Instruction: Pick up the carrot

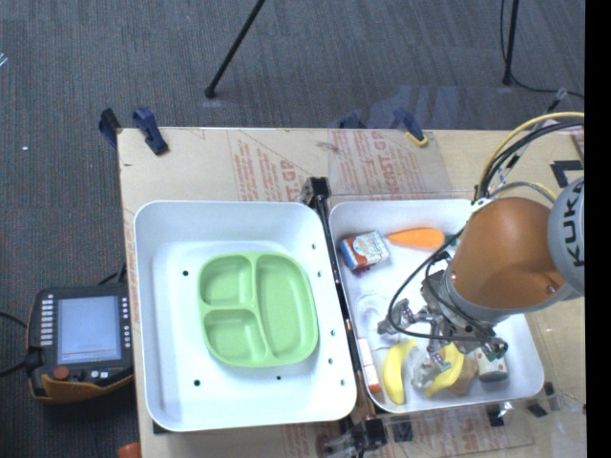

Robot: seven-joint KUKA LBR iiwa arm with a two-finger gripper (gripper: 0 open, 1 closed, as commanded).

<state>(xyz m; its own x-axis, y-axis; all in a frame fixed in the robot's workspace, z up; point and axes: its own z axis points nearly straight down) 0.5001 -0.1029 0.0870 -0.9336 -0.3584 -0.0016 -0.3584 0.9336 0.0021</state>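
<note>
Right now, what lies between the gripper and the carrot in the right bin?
In the camera view, bare white bin floor lies between the gripper and the carrot. The small carton sits left of that stretch, beside the carrot.

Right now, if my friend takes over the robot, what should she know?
Gripper: low in the right bin, over the bananas near its front. I cannot tell if it is open or shut.
Carrot: lying at the back of the right bin, beside a small carton, apart from the gripper.
Done: nothing yet; the carrot is not picked up.
Left: move back to the carrot, grasp it, lift.
</note>
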